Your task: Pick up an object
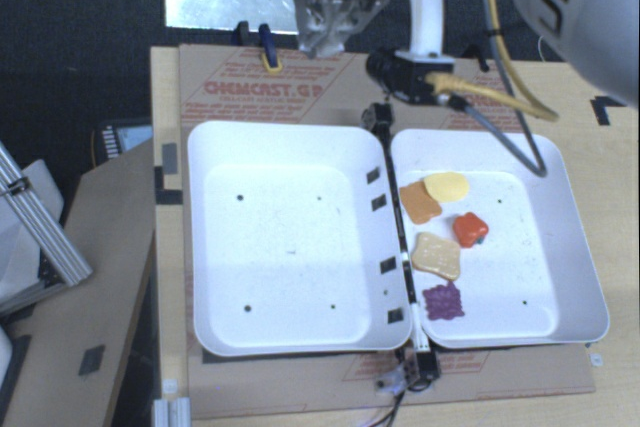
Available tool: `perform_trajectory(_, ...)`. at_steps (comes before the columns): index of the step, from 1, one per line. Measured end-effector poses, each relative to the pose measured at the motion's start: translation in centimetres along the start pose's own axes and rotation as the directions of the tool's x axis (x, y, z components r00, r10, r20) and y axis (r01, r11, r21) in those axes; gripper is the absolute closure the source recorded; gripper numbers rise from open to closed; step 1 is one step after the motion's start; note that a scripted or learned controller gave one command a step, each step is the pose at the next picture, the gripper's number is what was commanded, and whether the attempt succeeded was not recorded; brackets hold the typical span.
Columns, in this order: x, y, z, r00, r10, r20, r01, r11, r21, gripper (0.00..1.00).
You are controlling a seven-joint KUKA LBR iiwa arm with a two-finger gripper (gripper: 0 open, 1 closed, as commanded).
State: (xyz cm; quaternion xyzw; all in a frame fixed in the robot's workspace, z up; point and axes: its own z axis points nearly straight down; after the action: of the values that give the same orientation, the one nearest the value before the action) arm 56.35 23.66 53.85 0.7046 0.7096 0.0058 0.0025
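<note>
Hanging above the worktop's (300, 85) far edge, the tool (325, 25) sits beyond both bins; whether it is spread or pressed together, I cannot tell. Five small objects cluster at the right bin's (560, 245) left side: an orange piece (420, 202), a yellow piece (446, 186), a red piece (470, 230), a tan piece (437, 256) and a purple piece (443, 301). Beside it lies the left bin (215, 245).

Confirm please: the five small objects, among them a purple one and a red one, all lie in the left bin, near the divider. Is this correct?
Not quite. The camera view shows the five small objects, among them the purple one and the red one, lying in the right bin, near the divider. The rest of your statement holds.
</note>
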Motion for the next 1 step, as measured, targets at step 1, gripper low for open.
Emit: perform_trajectory(1, -4.81, -6.10, 0.19, 1.000, 0.008, 0.004, -0.008, 1.000, 0.011, 1.00)
